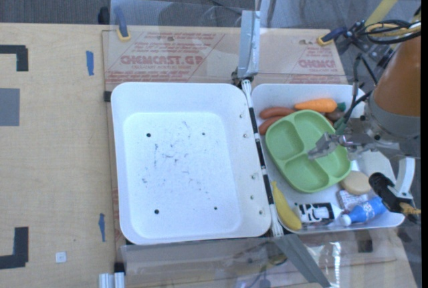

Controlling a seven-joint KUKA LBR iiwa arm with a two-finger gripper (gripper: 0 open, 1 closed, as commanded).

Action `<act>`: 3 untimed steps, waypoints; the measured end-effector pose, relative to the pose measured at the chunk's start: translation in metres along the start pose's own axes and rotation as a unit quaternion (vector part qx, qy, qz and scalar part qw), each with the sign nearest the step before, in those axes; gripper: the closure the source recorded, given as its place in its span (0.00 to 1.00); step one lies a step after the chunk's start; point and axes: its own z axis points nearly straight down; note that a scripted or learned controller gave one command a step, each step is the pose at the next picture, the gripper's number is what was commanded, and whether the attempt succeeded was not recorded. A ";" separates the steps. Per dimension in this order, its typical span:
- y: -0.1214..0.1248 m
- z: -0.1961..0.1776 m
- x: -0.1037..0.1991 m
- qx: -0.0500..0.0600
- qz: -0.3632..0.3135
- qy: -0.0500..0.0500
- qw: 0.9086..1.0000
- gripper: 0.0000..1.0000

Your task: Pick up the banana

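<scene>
Far left: bare wooden counter [47,146] marked with black tape corners and blue tape tabs, likely calibration or placement guides. Next, the left white bin [180,160], nothing inside but faint scuffs and a few dark dots, presumably kept free as a drop-off side. At the seam between bins, low down: the banana [287,208], yellow, lying along the left wall of the right white bin [391,163] near its front corner, touching or just beside the wall, partly tucked under the rim of a green divided plate [307,150]. Tight spot for a grasp, judging by wall on one side and plate on the other. Behind the plate: two reddish sausages [274,116] and an orange carrot [315,105] against the back wall. Over the plate's right-hand part: the claw [328,145], metal fingers reaching in from the right, slightly apart with nothing visible between them, well above and to the right of the banana. Front right of the bin: a pale round bun-like item [356,182], a black-and-white packet [314,212], a blue-and-white bottle [364,212] lying on its side. Far right: grey arm with orange band [401,83], cables trailing behind. Banana not yet picked up; a move toward the front-left corner seemingly needed.
</scene>
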 end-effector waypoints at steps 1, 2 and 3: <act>-0.012 -0.007 -0.061 -0.002 -0.145 -0.002 0.989 0.00; -0.032 0.046 -0.065 -0.001 -0.096 0.000 0.995 0.00; 0.038 0.110 -0.066 0.005 -0.012 0.003 1.000 0.00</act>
